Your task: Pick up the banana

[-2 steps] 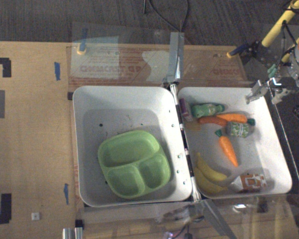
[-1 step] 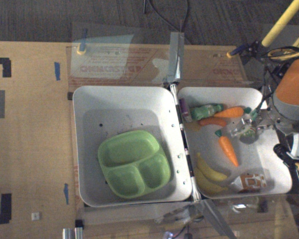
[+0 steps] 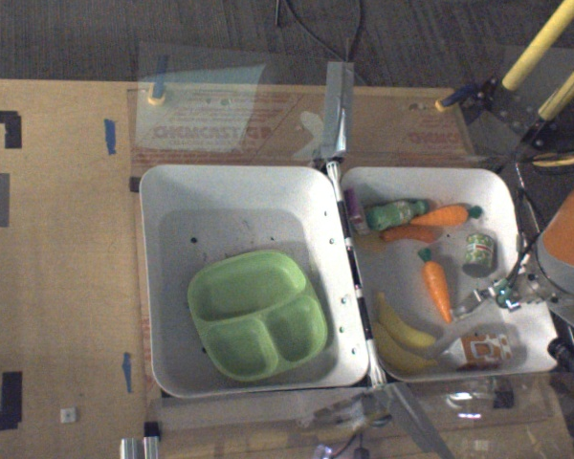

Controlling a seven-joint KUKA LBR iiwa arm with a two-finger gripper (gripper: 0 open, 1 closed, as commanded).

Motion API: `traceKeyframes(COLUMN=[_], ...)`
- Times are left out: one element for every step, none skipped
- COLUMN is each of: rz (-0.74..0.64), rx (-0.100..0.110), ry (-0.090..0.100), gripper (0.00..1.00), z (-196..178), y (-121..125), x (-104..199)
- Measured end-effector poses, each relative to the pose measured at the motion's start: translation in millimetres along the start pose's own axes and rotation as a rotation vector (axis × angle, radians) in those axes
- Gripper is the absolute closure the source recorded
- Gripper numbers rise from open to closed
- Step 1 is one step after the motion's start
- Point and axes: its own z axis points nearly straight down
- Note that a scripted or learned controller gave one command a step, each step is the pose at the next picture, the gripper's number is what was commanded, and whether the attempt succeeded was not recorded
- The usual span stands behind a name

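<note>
The yellow banana (image 3: pixel 403 334) lies curved in the near left corner of the right bin (image 3: pixel 505 191), close to the wall between the two bins. A second yellow curve sits just under it, against the near wall. My gripper (image 3: pixel 498 295) hangs over the right side of the same bin, to the right of the banana and a little farther back. The arm's orange band (image 3: pixel 570 238) shows at the right edge. Nothing is seen held in the gripper.
Around the banana in the right bin lie an upright-lying carrot (image 3: pixel 438 290), two more carrots (image 3: pixel 430 223), a green bottle (image 3: pixel 395 214), a small can (image 3: pixel 479 251) and an orange-white carton (image 3: pixel 482 347). The left bin (image 3: pixel 172 208) holds a green divided plate (image 3: pixel 257 314).
</note>
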Motion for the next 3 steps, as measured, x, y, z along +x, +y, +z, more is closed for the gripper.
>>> traceKeyframes(rz=[-0.231, -0.225, -0.225], rx=[0.0, -0.006, -0.006], ry=[-0.007, -0.012, -0.012], gripper=[0.0, 1.0, 0.0], z=[0.4, -10.5, -10.5], y=[-0.3, 0.6, 0.6], x=[35.5, 32.7, 32.8])
